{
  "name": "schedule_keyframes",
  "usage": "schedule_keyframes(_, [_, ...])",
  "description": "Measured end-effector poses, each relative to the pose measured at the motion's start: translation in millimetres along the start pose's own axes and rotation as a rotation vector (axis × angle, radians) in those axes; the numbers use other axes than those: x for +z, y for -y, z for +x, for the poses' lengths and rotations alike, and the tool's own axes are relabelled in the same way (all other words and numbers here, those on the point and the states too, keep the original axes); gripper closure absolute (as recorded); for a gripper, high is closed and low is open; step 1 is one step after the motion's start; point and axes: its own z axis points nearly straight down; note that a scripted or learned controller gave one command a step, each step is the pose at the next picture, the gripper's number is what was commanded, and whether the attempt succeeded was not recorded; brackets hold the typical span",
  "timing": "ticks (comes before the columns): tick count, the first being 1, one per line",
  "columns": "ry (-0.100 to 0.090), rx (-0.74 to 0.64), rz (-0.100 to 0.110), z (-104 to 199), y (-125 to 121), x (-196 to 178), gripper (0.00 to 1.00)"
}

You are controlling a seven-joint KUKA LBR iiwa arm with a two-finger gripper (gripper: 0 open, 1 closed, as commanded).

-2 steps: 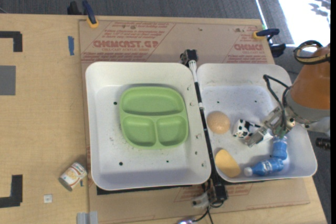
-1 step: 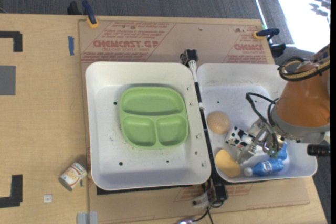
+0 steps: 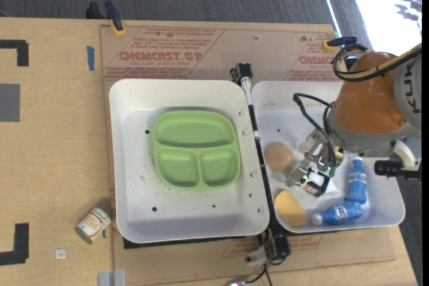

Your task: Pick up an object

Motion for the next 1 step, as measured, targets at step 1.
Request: schedule_keyframes(1, [0.002, 0.009, 0.0, 19.5, 31.7, 19.8, 0.0])
